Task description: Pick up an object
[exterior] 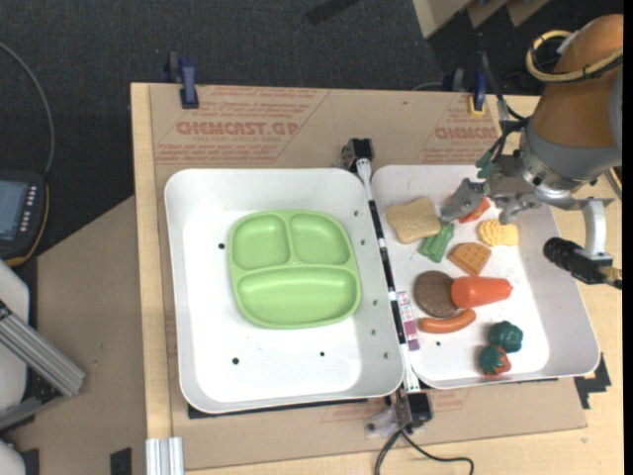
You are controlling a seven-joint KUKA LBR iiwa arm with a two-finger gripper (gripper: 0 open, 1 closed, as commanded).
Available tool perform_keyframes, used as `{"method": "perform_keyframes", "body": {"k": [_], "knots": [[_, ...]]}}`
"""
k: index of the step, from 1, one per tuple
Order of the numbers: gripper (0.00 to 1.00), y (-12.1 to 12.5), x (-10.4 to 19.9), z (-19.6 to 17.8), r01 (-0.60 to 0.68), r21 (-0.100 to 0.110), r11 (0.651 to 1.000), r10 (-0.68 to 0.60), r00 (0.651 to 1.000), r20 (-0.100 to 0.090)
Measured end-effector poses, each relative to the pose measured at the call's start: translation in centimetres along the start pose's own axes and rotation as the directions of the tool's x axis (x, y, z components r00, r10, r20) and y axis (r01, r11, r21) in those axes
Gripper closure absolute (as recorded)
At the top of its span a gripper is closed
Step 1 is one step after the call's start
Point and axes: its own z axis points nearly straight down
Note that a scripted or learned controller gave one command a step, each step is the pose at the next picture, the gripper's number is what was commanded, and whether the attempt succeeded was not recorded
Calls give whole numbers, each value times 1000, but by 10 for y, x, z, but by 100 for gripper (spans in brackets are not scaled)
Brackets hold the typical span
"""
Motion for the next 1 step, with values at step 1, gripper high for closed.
{"method": "perform_keyframes", "body": {"k": [1], "knots": [[0, 31, -1, 65, 1, 6, 1000, -1, 1000, -1]]}}
